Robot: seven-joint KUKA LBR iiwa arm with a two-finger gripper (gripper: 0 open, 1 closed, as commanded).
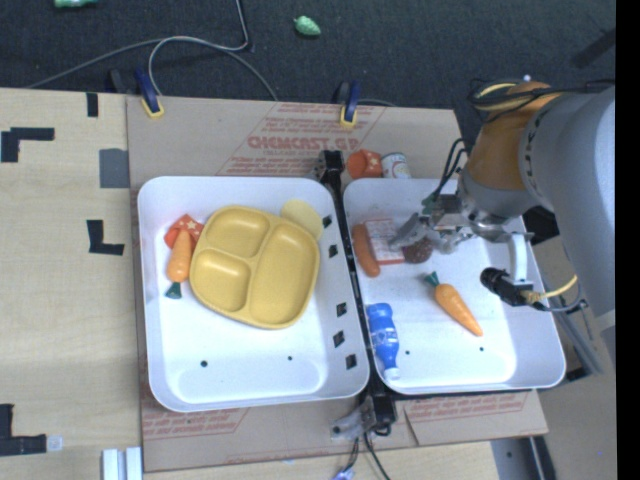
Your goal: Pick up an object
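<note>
Carrot [457, 306] lies below the claw [420, 240], long axis diagonal, green top toward it. Claw's opening cannot be told; it sits over a brown piece [418, 253].

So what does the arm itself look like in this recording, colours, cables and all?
The arm is a bulky, rounded grey body with an orange band above the wrist. Yellow cable loops over the top of that band, and black cables trail beside it. The gripper at its end is a small unit of dark and metallic grey parts.
</note>
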